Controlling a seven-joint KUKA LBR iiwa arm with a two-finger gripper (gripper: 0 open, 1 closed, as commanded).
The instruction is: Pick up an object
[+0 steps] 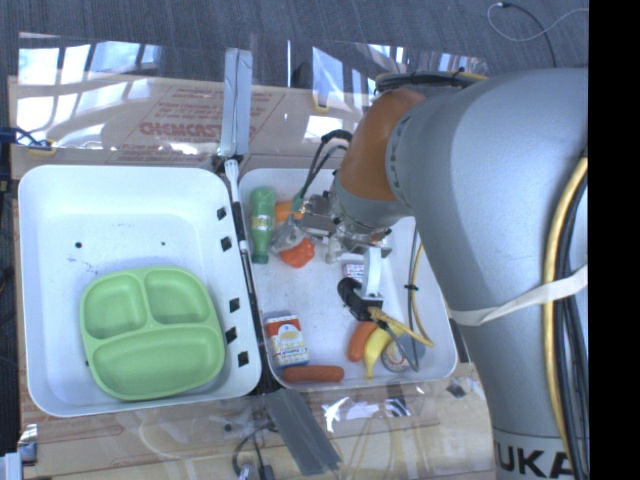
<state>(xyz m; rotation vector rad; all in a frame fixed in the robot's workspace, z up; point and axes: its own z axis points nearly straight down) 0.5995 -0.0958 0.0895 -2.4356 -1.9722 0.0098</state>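
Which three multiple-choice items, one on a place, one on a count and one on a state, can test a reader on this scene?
1. Where does the green tray lie?
A. left bin
B. right bin
C. on the floor

2. How many compartments does the tray have?
A. two
B. three
C. five

3. How does the green bottle rest?
A. hanging from the gripper
B. on the tray
C. on the floor of the right bin

Answers: 1 A, it sits in the left bin. 2 B, two small above one large. 3 C, it lies by the bin's left wall.
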